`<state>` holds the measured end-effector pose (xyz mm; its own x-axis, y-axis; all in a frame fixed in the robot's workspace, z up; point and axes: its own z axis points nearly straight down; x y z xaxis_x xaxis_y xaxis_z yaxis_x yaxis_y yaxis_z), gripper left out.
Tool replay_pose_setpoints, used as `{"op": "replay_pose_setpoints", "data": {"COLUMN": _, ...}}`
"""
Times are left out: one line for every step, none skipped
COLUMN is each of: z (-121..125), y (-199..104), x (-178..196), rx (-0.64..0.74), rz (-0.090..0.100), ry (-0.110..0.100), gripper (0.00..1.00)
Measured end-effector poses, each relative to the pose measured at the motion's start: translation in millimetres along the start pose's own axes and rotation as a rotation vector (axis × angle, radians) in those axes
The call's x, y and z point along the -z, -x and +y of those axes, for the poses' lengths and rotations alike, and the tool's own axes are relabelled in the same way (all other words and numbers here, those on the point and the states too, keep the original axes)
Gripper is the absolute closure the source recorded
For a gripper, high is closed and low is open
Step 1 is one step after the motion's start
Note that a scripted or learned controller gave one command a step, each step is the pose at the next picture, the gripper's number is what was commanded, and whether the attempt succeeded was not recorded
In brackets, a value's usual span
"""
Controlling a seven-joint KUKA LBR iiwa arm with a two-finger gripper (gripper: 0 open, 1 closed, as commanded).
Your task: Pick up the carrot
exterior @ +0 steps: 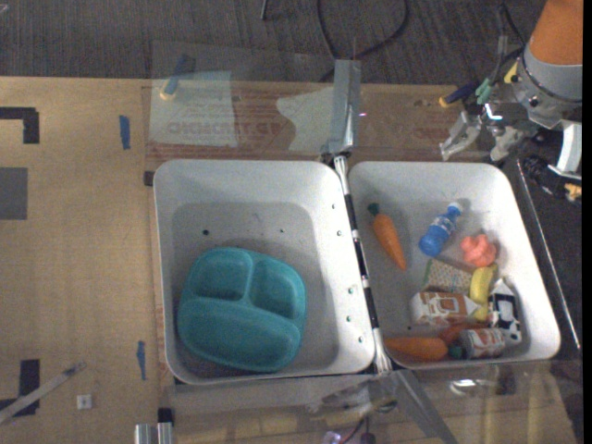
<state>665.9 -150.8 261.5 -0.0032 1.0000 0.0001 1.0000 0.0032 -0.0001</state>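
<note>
From the overhead camera view, the claw (481, 137) hangs open and empty beyond the right bin's (527, 248) far rim. The carrot (388, 237) lies well apart, leftward and nearer the camera, by the bin's left wall, its long axis slanting, leafy end toward the far rim.

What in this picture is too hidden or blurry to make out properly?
- Gripper, camera view: small and blurred at the top right, so its fingers' state is unclear.
- Arm: cut off by the top right corner of the picture.
- Small cartons in the right bin: labels too small to read.
- Orange item at that bin's near wall: too blurred to identify; the carrot lies clear.
</note>
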Motion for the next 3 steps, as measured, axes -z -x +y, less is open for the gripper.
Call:
{"op": "replay_pose_setpoints", "data": {"z": -31.6, "y": -50.9, "x": -90.0, "rx": 0.274, "rz": 0.001, "ry": -0.001, "gripper": 0.0}}
{"op": "replay_pose_setpoints", "data": {"z": -44.9, "y": -49.1, "x": -172.8, "rx": 0.576, "rz": -0.002, "ry": 0.008, "gripper": 0.0}}
{"op": "replay_pose_setpoints", "data": {"z": -43.0, "y": -45.5, "x": -160.0, "rx": 0.569, "rz": -0.005, "ry": 0.017, "gripper": 1.0}}
